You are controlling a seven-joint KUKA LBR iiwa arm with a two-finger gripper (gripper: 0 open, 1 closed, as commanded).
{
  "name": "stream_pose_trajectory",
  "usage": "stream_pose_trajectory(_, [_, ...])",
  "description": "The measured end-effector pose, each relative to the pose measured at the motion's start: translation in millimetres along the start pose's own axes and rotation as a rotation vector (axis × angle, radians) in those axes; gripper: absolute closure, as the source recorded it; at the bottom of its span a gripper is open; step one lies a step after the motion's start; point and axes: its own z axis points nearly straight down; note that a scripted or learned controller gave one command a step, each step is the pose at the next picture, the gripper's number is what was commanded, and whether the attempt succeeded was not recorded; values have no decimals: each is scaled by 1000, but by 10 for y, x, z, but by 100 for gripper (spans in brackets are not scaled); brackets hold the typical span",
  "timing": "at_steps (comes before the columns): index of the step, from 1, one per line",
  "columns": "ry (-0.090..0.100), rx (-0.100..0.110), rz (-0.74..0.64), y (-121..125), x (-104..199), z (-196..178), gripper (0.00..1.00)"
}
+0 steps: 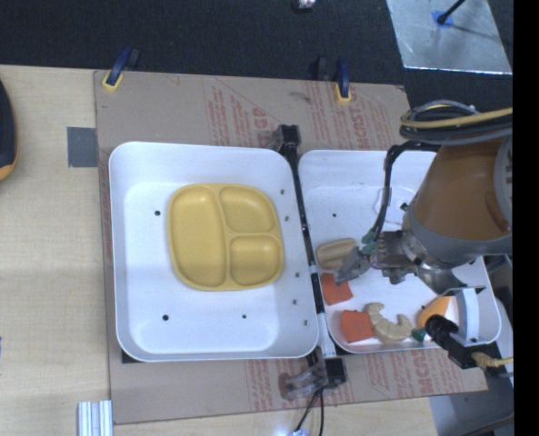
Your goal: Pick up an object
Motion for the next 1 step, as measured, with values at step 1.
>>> stream_pose_trajectory(1, [-2, -20, -11, 1215, 159, -38, 0])
